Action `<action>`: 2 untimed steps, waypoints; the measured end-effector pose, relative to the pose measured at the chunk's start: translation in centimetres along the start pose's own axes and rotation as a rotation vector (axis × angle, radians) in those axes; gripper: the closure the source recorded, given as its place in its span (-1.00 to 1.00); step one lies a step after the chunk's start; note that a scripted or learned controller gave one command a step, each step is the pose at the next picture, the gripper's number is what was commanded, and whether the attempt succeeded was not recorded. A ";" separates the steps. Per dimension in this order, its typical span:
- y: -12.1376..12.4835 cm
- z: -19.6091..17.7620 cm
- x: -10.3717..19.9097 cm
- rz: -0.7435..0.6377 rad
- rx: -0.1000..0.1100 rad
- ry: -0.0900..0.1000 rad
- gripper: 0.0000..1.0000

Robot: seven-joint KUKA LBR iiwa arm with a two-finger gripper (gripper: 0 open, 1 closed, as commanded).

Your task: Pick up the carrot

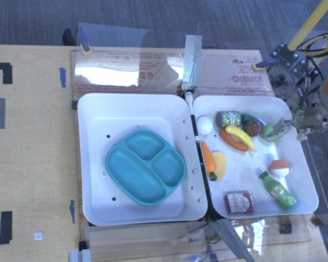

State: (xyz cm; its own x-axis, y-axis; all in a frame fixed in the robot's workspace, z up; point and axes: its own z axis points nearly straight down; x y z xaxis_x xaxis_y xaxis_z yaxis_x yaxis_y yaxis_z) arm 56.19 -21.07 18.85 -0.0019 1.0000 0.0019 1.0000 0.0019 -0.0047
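The carrot (208,159) is lying in the right bin (300,162), pressed up along that bin's left wall, at about nine o'clock from the bin's centre. It is running lengthwise along the wall, its dark stem end pointing toward six o'clock. A pale yellow, rounded piece (220,164) is touching it on its three o'clock side, so the carrot is sitting wedged between the wall and this neighbour; a finger coming down on either side is likely going to meet one or the other.

The gripper (281,129) is hanging over the bin's upper right rim, at about two o'clock from the carrot and well apart from it. Whether it is open or closed I cannot tell, since it is blurring into the objects beneath it. It is holding nothing that can be made out.

Other things are crowding the bin's upper half: a white egg (205,125) at twelve o'clock from the carrot, a green can (228,118), a banana (239,136) lying over a hot dog (233,141), and a dark red fruit (252,127). Toward four o'clock a green bottle (277,189) and a red packet (239,203) are lying apart. The left bin (93,119) is holding a teal divided plate (145,166).

Judging by this, the reach is not yet begun.
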 end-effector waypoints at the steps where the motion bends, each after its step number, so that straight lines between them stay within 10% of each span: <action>1: 5.6 4.0 5.1 -0.344 -0.003 -0.002 -1.00; 2: 1.0 0.5 12.7 -0.407 -0.003 0.000 -1.00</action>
State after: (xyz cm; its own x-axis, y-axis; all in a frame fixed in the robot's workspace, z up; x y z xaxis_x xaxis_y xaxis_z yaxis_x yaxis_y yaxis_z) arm 57.19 -8.37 18.35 -0.3972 0.9177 0.0026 0.9177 0.3972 -0.0005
